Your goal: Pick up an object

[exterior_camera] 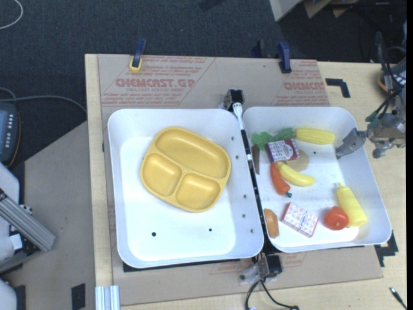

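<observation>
Evidently the grey two-finger gripper hung at the right edge of the right white bin, its open-or-shut state impossible to tell, while the nearest thing, a yellow plastic corn cob, lay crosswise just beside it toward the bin's far edge.

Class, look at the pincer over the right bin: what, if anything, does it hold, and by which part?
Nothing: the pincer hangs at the right bin's edge, with no item between its fingers.
</observation>
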Controlling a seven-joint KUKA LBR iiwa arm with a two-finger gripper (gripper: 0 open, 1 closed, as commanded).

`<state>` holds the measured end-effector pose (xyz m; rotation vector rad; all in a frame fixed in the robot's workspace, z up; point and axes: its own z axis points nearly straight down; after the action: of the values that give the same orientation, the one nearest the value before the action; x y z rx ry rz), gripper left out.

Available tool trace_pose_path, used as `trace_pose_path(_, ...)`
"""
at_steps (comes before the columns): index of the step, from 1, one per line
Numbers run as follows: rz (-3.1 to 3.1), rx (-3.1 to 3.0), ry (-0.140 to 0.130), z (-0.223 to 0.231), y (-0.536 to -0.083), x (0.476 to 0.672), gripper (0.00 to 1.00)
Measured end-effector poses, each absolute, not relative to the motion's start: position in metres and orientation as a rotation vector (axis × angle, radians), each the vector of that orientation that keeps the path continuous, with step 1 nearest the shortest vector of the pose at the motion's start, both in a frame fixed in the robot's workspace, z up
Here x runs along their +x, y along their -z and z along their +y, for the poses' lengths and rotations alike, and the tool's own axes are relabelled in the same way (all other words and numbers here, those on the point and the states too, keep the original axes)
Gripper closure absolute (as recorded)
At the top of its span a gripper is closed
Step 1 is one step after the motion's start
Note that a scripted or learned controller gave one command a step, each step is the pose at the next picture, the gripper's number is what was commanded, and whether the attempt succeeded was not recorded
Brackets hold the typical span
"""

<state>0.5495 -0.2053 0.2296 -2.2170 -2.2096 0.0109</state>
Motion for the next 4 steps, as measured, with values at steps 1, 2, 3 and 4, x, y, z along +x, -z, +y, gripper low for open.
trace_pose_path(1, -2.222, -2.221, 0.0, -0.205, -0.237, 0.552, 0.0)
trace_pose_path(2, -2.219, -2.217, -0.004, -0.204, -0.193, 0.556, 0.0)
trace_pose_path(3, -2.218, -2.217, -0.003, -0.199, -0.143, 0.546, 0.0)
trace_pose_path(4, -2.222, -2.224, 0.004, -0.2, -0.094, 0.548, 0.0)
